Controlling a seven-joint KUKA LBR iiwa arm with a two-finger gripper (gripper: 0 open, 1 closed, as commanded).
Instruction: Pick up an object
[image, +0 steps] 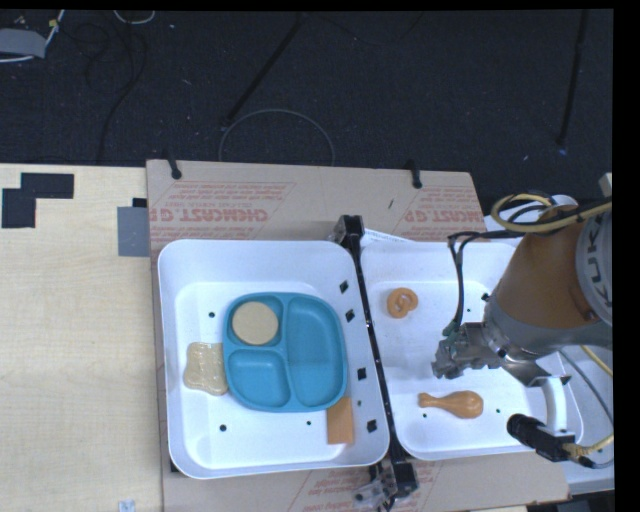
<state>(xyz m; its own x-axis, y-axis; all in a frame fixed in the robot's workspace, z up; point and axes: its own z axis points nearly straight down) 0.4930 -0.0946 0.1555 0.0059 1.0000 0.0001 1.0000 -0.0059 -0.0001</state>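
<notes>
In the right bin (420, 275) lie a tan chicken drumstick (454, 403) near the front and a small orange pretzel-like piece (402, 303) toward the back left. My gripper (449, 364) hangs low over the right bin, just above and behind the drumstick, with nothing seen between its parts. The grey and orange arm (545, 290) comes in from the right and hides the bin's right side.
The left bin (185, 270) holds a blue sectioned tray (310, 350) with a round tan cookie (254, 323) in one compartment. A pale bread slice (205, 368) lies left of the tray and an orange-brown bar (340, 422) at its front right. A black divider (368, 350) separates the bins.
</notes>
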